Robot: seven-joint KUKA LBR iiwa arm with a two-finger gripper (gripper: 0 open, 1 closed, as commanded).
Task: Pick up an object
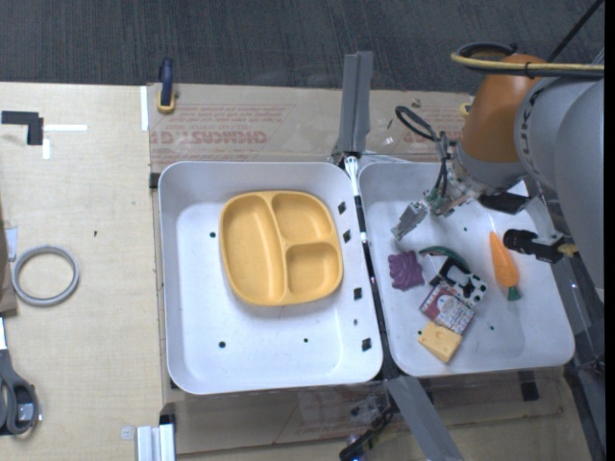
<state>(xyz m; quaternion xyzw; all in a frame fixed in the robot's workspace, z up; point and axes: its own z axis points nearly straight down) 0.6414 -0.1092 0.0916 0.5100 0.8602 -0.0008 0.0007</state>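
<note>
My gripper [419,215] hangs over the upper left part of the right bin [543,349], below the orange band of the arm [500,113]. Just below it lies a purple toy [405,270]. Further right are a black-and-white toy with a green part [459,275], a red-and-white packet [448,307], a yellow cheese wedge [440,342] and an orange carrot [504,262]. I see nothing held in the gripper.
The left bin [192,353] holds a yellow divided plate [282,248]. A grey divider post [356,94] stands between the bins at the back. On the bench at the left lie a tape roll [43,275] and scissors [17,401].
</note>
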